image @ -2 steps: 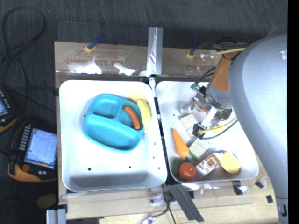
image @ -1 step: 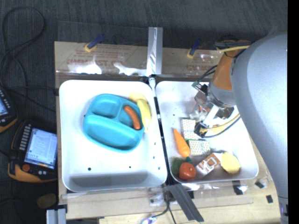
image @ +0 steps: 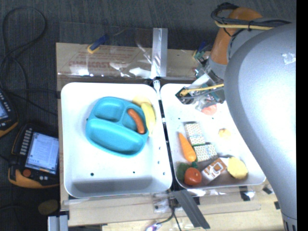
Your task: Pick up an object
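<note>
The gripper (image: 204, 99) was seen at the far end of the right bin (image: 168, 129), just beside a pink item (image: 210, 109). Whether it was released or clenched could not be told. A miss was judged likely, since the item looked small and flat. The carrot (image: 187, 147) and blocks (image: 199, 142), lying nearer, could be grazed.

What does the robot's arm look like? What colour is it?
The arm is big, round and smooth, and it is light grey all over. Near the wrist it wears an orange band, and thin black cables loop over that part.
</note>
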Action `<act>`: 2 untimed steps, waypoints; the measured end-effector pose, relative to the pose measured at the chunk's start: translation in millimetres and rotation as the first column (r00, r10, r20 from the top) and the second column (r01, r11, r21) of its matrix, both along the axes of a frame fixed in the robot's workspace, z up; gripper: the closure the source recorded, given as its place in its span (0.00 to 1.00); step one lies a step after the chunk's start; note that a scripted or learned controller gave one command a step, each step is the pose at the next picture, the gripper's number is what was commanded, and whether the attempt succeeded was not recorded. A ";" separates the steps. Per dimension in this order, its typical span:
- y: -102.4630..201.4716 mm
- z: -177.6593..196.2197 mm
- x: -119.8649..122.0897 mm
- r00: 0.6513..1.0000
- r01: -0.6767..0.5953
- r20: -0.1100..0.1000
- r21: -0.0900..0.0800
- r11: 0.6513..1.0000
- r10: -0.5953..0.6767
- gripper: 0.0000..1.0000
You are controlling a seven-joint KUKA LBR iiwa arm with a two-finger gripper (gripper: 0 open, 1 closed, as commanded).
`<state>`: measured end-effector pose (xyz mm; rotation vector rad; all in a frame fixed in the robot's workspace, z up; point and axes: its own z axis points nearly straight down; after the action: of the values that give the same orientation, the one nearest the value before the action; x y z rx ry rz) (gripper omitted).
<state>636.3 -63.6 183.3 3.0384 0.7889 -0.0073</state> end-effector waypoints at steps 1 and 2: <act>0.0 -0.2 -0.1 1.000 0.001 0.000 0.000 1.000 -0.001 0.00; -36.8 -95.1 -1.2 0.988 0.154 0.010 -0.001 0.988 -0.154 0.00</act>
<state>635.1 -100.3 88.2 3.0867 0.5518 0.0062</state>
